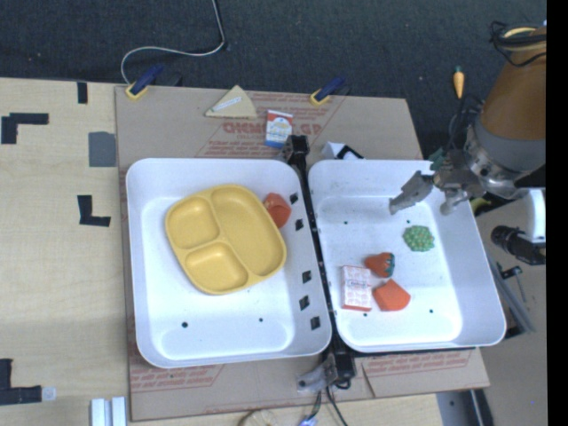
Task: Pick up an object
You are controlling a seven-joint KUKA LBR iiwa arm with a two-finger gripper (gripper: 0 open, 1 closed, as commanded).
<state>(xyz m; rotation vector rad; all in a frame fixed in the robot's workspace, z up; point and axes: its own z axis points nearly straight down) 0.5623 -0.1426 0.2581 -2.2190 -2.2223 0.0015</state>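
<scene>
Looking down on the bench from the one camera, I see two white bins side by side on a sheet of cardboard. The left bin holds a yellow divided plate, with a small red-orange thing just beside its upper right edge. The right bin holds a green knobbly ball, a red strawberry-like piece below it, a small red and white packet and an orange lump close beside the packet. The gripper hangs over the upper part of the right bin, its two fingers spread apart with nothing between them, just above the green ball and not touching it. A small carton stands on the cardboard behind the bins.
</scene>
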